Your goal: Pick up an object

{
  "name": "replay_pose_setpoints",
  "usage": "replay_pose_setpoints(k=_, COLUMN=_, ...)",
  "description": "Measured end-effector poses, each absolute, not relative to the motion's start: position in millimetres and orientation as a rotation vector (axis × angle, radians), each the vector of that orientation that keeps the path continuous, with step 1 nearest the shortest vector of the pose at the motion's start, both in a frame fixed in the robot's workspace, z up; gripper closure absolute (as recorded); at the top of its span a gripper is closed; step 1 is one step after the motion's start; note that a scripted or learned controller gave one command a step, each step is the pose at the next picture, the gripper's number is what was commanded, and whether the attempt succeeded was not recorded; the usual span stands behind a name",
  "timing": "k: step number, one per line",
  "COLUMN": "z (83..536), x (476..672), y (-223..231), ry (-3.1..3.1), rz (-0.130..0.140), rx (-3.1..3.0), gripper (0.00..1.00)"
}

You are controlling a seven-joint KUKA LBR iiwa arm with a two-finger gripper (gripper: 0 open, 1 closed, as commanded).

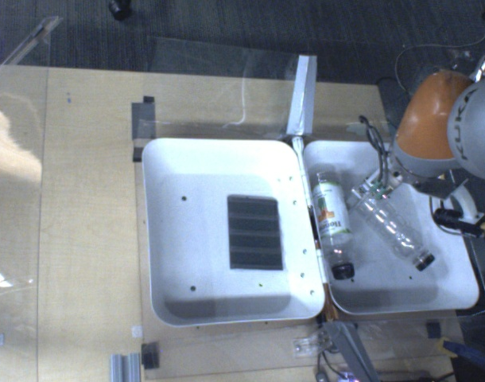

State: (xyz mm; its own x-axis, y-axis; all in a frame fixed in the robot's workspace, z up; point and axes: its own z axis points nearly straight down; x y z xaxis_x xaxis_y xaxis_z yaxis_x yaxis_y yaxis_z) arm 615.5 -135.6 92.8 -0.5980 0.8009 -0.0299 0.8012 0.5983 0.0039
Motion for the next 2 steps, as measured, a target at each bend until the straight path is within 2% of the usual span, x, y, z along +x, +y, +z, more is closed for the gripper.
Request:
replay_pose_setpoints(k=1, z=91.8, x=650.9, y=-140.2, ry=2.669, rz=-0.007, rx=1.619, gripper=0.0)
replay_pose_setpoints(k=2, z=92.2, x=661.8, y=-136.2, ry=2.867, rz=-0.045, rx=1.304, gripper=0.0)
